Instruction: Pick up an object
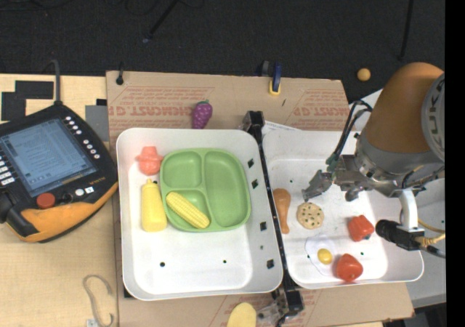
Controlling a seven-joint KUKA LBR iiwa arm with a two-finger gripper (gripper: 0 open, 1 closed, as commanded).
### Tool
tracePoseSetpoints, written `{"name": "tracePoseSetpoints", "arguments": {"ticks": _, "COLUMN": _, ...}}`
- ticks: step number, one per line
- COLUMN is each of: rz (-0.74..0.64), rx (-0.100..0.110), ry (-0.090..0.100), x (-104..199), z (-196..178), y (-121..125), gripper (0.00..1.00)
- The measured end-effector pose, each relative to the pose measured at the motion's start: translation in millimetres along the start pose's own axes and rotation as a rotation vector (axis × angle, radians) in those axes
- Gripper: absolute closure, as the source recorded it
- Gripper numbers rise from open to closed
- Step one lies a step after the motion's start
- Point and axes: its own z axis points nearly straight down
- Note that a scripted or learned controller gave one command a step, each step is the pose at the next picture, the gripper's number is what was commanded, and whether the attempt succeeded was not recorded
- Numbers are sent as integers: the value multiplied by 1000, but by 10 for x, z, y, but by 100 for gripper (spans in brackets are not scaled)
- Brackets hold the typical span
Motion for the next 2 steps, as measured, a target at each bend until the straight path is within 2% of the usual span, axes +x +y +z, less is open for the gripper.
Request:
{"name": "tracePoseSetpoints", "arguments": {"ticks": 1, "rz": -2, "rx": -13, "ry": -1, "x": -3, "z": -73, "y": 28, "gripper": 0}}
{"name": "tracePoseSetpoints", "arguments": {"ticks": 2, "rz": -3, "rx": -9, "ry": -1, "x": 56, "z": 374, "y": -5, "gripper": 0}}
